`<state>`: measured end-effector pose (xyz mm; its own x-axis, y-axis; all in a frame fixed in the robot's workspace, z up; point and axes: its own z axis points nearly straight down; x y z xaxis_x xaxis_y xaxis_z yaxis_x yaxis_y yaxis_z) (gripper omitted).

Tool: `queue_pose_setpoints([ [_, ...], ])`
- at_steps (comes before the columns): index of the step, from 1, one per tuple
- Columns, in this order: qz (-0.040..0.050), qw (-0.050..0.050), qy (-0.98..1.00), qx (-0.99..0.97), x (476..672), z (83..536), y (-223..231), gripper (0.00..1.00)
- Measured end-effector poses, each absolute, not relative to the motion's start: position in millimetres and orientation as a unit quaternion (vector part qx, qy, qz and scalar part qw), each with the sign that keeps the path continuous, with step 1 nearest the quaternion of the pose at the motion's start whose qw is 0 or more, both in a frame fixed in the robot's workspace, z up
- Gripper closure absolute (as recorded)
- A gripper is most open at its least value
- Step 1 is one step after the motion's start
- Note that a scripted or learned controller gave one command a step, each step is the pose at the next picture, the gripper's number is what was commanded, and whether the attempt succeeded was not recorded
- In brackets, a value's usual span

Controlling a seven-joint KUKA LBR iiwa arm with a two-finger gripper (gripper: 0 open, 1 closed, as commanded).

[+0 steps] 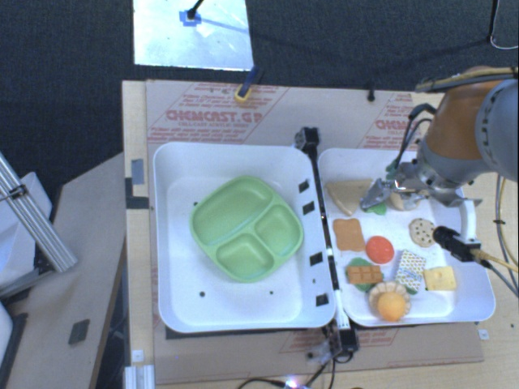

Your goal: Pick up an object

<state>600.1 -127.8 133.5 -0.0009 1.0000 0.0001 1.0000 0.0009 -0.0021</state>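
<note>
Claw (378, 199) sits low at about eleven o'clock in the right shallow white bin (478, 302), over a small green toy piece (375, 210) beside the pale tan wedge (347, 194) — grip state I cannot tell. Judged mid-approach (nothing lifted); next needs a firm close, then a straight lift.

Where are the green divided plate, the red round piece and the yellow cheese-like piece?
green divided plate (246, 227): camera view, on the ridge between its compartments, left bin.
red round piece (379, 250): camera view, its top centre, right bin.
yellow cheese-like piece (440, 279): camera view, its flat face, right bin.
</note>
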Motion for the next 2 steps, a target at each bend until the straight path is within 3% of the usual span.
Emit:
queue_pose_setpoints([
  [1, -0.0003, 0.0, -0.707, -0.707, 600.6, 83.2, -127.6, 0.0],
  [2, -0.0015, -0.002, -0.708, -0.707, 602.1, 96.2, -127.7, 1.0],
])
